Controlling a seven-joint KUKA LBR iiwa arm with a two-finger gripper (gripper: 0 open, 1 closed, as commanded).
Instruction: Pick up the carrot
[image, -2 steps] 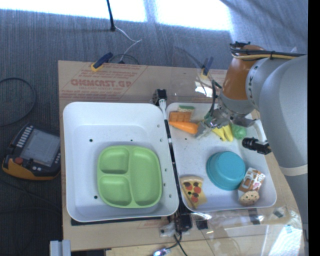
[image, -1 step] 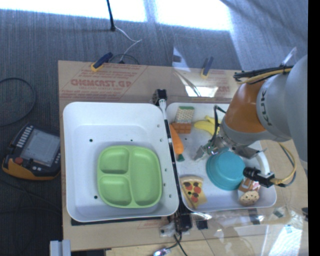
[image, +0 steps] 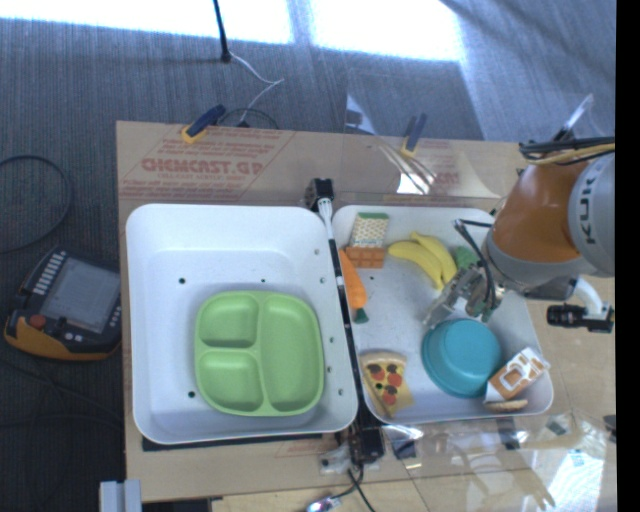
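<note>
The surface (image: 200, 170), a flat sheet of printed cardboard, carries two shallow white plastic bins with rounded corners, set side by side so their inner walls meet; that shared wall serves as the landmark here. Left of the wall, the left bin (image: 160, 250) holds a smooth pale green divided plate (image: 260, 352) with three compartments, lying flat near the middle. Right of the wall, the right bin (image: 400, 400) holds the toys. The arm (image: 545, 225), grey with a glossy orange band, reaches into the far side of this bin from the wall, and its metal claw (image: 465, 295) hangs just above the rim of a round teal bowl (image: 461, 357); whether its fingers are parted or closed I cannot tell, and nothing is seen between them. The bowl sits upright, well away from the wall. A curved yellow banana bunch (image: 427, 257) lies just beyond the claw, with a small green piece (image: 467, 257) at its end. A wedge of toy pizza (image: 384, 380) lies close to the wall at the near end, and a small orange-and-white carton (image: 516, 377) leans beside the bowl. A yellow waffle-textured block (image: 368, 236) sits near the wall at the far end. The carrot (image: 352, 285), slim, tapered and orange with a green tip, lies right against the wall, lengthwise along it, probably having slid there, which would leave little room for a finger on that side.
</note>
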